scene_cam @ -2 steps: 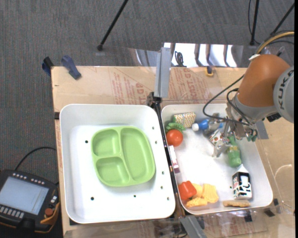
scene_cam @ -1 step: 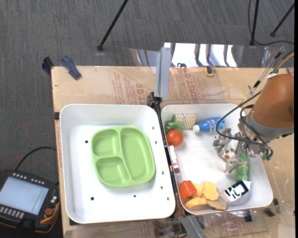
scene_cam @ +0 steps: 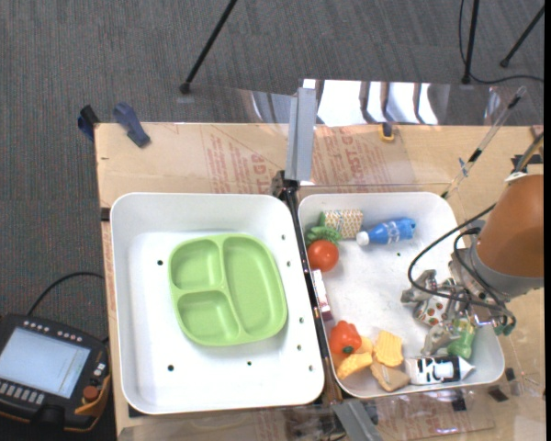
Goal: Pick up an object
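My gripper [scene_cam: 444, 317] hangs low over the right side of the right bin [scene_cam: 376, 283], under the orange band of the arm. A small white object with red spots [scene_cam: 431, 309] lies right at the gripper, and a green object [scene_cam: 461, 343] sits just below it. Whether either one is held is hidden by the gripper's metal parts and cables. At the bin's back lie a blue bottle [scene_cam: 387, 231], a tan woven piece [scene_cam: 343, 220] and a red tomato [scene_cam: 323, 254]. Along the front lie a red pepper [scene_cam: 344, 337], yellow pieces [scene_cam: 387, 348] and a black and white bottle [scene_cam: 438, 369].
The left bin [scene_cam: 138, 338] holds a green divided plate [scene_cam: 228, 288]. A thin red and white stick [scene_cam: 320, 294] lies along the right bin's left wall. A grey post [scene_cam: 300, 136] stands behind the bins. A teach pendant [scene_cam: 41, 366] sits on the floor at lower left.
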Tool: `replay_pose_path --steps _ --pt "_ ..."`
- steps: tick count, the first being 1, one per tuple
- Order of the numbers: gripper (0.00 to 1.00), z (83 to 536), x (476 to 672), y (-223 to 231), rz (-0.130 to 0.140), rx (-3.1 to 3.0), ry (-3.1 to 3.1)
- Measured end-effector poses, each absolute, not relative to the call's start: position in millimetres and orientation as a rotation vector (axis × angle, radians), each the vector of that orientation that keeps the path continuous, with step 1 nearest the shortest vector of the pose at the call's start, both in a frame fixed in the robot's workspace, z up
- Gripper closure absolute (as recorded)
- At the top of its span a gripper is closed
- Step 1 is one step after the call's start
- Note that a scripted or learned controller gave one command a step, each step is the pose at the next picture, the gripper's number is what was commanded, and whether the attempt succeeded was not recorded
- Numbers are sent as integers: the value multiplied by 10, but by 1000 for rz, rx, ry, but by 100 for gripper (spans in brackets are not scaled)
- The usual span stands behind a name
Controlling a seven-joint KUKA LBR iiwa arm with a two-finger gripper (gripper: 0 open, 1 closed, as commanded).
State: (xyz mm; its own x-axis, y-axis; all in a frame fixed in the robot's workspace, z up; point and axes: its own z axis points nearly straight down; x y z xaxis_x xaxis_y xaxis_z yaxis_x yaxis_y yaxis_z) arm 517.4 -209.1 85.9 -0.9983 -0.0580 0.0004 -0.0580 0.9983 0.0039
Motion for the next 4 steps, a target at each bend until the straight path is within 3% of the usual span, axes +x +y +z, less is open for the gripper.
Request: replay_pose_path --steps 1,2,3,4 --pt "0 935 5013 -1654 8 123 -3169" --pt "0 944 4973 -1948 -5 67 -3176" --pt "0 872 5937 -1021 -5 169 -3141" --pt "0 862 5842 -859 -1 -111 -3139"
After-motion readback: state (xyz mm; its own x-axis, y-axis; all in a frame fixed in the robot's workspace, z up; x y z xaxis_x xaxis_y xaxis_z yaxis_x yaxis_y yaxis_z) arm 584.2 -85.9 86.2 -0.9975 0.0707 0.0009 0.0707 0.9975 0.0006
